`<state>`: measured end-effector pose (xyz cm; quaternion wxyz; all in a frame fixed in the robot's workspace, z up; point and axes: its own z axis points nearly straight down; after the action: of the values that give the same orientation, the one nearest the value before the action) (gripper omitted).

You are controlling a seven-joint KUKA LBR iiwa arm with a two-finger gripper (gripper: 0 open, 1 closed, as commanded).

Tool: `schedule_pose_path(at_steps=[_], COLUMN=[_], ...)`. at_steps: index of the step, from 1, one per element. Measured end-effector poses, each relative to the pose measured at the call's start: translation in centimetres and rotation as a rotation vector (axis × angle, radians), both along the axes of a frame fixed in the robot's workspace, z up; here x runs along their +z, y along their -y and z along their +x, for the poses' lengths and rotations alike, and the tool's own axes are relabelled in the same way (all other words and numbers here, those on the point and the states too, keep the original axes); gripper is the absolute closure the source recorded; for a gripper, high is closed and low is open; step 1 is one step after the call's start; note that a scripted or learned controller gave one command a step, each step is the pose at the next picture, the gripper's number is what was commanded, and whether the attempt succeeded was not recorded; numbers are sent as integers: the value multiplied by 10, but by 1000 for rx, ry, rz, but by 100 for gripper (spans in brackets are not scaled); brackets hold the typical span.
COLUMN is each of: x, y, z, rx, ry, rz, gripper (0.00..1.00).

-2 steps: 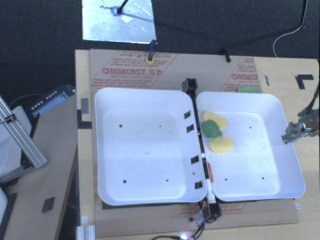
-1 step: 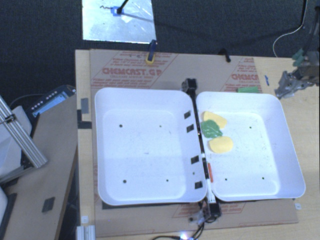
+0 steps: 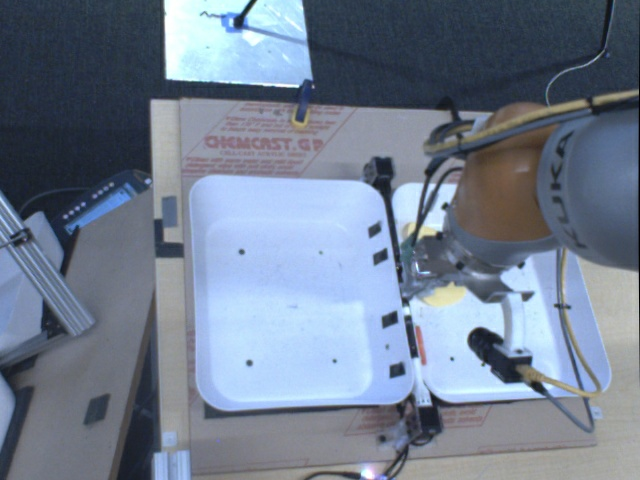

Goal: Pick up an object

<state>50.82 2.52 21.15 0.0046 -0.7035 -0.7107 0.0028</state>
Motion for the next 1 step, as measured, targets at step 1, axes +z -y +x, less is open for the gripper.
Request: schedule_pose_path(at_steps=[1], x=[93], y=[-71], z=[-16], rx=[3], ry=[20], rz=[2], gripper=[100])
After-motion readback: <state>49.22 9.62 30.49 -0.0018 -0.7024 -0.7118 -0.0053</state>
